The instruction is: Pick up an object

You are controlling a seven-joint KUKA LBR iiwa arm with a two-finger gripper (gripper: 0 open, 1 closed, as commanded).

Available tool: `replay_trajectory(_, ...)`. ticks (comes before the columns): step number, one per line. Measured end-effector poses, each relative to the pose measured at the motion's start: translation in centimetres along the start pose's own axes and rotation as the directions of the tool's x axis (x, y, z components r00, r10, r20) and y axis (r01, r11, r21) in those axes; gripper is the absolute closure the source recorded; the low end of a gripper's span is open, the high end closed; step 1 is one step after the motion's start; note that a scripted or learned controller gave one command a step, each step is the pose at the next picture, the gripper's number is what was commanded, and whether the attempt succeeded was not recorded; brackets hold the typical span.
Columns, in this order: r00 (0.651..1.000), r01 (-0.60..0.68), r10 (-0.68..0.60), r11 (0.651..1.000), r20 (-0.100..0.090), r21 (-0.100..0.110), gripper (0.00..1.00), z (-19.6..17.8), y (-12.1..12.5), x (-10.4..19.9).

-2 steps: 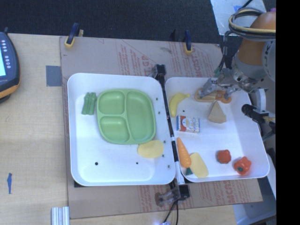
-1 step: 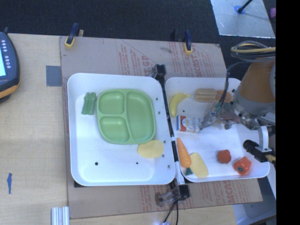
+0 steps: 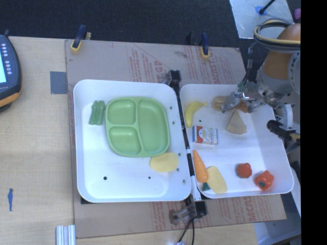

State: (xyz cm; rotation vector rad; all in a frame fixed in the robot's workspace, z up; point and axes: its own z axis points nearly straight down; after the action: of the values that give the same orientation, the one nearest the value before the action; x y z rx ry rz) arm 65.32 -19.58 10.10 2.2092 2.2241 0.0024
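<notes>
Left bin (image 3: 84, 137), centre-left of frame: green divided plate (image 3: 137, 126), green bean pods (image 3: 97, 112) at its left, pale yellow piece (image 3: 164, 162) at its lower right. Right bin (image 3: 278, 152), centre-right: banana (image 3: 192, 111), small carton (image 3: 205, 135), carrot (image 3: 200, 166), yellow piece (image 3: 216, 180), tomato (image 3: 243, 170), red pepper (image 3: 263, 180), tan wedge (image 3: 236, 122), brown item (image 3: 220, 103). Claw (image 3: 240, 100) at upper right, low over the right bin's upper part, just above the wedge; finger spread impossible to tell.
</notes>
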Motion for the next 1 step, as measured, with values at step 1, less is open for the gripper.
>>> replay_trajectory(1, 1.0, -0.006, 0.006, 1.0, -0.003, 0.0, 0.0, -13.04, -8.24, 2.11)
